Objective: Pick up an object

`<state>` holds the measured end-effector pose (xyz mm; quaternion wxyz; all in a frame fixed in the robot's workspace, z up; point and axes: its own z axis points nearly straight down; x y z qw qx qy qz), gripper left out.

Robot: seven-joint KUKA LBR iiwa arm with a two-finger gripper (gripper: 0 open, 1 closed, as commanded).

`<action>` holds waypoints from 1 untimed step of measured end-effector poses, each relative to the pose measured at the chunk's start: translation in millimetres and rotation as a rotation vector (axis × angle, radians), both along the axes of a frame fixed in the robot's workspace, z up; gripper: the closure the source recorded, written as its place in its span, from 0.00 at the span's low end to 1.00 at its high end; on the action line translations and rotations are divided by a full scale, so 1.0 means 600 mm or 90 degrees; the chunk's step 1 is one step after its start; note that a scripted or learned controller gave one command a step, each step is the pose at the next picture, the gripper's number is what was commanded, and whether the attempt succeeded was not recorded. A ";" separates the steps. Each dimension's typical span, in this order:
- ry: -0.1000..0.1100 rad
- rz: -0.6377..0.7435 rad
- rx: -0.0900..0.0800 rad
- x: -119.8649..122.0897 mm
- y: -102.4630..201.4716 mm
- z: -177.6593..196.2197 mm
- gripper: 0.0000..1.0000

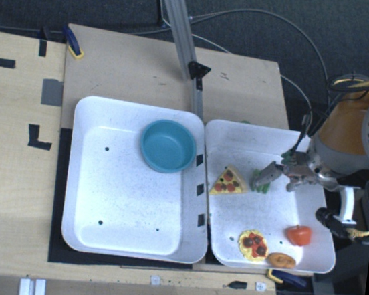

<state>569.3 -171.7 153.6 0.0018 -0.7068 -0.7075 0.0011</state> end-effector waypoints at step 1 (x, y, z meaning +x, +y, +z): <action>0.001 0.000 0.000 -0.011 -0.001 -0.102 0.00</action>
